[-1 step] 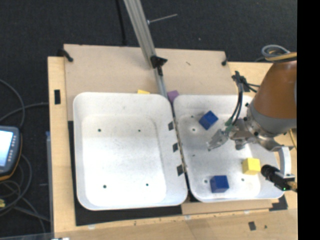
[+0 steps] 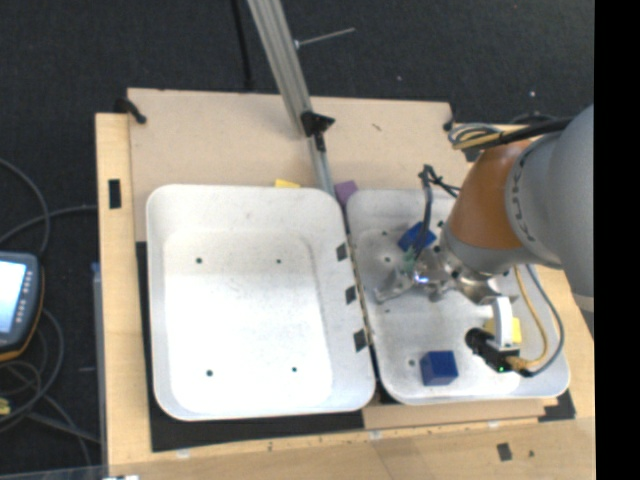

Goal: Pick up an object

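A dark blue block (image 2: pixel 438 367) lies near the front edge of the right bin (image 2: pixel 400 393). A second, lighter blue piece (image 2: pixel 416 236) sits farther back in that bin, right beside the wrist. My gripper (image 2: pixel 405 278) is low over the middle of the right bin, just in front of the lighter blue piece and well behind the dark blue block. Nothing is visibly held in it. The arm's bulk hides the bin's right part.
The left bin (image 2: pixel 165 268) is bare white with a few dark specks. A slanted metal pole (image 2: pixel 290 78) rises from behind where the bins meet. A purple piece (image 2: pixel 345 190) and a yellow piece (image 2: pixel 287 182) lie on the bench behind the bins.
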Robot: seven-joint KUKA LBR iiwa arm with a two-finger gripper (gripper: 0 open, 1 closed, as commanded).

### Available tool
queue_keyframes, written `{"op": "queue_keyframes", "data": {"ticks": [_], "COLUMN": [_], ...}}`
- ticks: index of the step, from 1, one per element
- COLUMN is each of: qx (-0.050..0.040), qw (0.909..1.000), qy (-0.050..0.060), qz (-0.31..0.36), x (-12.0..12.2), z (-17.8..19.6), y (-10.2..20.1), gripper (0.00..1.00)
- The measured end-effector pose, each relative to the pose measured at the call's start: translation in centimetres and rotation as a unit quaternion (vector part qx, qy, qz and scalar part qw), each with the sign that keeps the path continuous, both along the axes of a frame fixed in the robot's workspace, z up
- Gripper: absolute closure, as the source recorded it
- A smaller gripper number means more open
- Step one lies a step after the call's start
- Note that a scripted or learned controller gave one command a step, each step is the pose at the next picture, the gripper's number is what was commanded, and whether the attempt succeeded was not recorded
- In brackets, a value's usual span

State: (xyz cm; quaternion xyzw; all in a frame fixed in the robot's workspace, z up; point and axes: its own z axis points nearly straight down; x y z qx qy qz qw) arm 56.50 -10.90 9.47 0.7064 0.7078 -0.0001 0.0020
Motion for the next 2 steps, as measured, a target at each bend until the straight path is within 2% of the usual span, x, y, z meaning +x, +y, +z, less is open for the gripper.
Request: {"op": "queue_keyframes", "data": {"ticks": [1, 2], "qx": [-0.0004, 0.0011], "qw": [1.0000, 1.0000], "qy": [-0.003, 0.000], "qz": [0.001, 0.002], "x": [7.6, 8.9], "z": [0.4, 0.3], "y": [-3.4, 0.3], "gripper": [0.00, 0.00]}}
